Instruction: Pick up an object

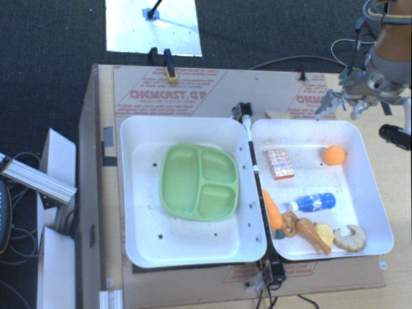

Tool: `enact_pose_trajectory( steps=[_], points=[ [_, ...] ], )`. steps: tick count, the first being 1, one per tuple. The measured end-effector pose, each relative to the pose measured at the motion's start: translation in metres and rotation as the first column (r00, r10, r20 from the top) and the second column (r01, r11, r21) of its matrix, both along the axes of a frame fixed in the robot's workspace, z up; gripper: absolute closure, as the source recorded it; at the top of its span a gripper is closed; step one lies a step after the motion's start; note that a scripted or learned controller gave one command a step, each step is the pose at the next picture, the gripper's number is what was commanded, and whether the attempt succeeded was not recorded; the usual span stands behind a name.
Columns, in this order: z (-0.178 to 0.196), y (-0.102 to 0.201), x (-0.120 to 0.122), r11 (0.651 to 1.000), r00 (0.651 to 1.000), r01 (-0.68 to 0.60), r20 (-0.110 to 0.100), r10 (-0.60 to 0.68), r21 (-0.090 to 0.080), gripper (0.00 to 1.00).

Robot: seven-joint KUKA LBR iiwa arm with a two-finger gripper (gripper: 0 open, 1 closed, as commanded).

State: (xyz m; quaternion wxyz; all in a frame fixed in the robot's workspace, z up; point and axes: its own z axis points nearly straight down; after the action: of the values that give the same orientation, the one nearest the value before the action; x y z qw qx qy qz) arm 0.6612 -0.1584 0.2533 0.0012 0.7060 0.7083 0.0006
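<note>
My gripper (341, 106) hangs open above the far edge of the right bin (370, 172), with nothing between its fingers. In that bin lie an orange ball (334, 155), a small red-and-white box (280, 163), a blue bottle with a white cap (313, 203), a carrot (272, 210), a pretzel (290, 224), a brown drumstick-shaped piece (315, 234) and a pale croissant-shaped piece (351, 238). The ball is the nearest object, below the gripper in the view.
The left bin (138, 192) holds a green sectioned plate (199, 182). A black divider bar (254, 166) runs between the bins. Cables trail behind the arm at the top right, and a metal rail (38, 179) sticks out at the left.
</note>
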Motion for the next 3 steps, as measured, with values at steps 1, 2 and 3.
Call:
enact_pose_trajectory(
  steps=[1, 2, 3],
  points=[
    [-0.055, -0.049, -0.001, 1.000, 1.000, 0.001, -0.001, -0.001, -0.001, 0.00],
    [-0.074, -0.048, -0.007, 1.000, 1.000, 0.001, 0.000, -0.001, -0.001, 0.00],
    [-0.170, -0.048, -0.016, 1.000, 1.000, 0.002, -0.004, -0.002, 0.001, 0.00]
  ],
)
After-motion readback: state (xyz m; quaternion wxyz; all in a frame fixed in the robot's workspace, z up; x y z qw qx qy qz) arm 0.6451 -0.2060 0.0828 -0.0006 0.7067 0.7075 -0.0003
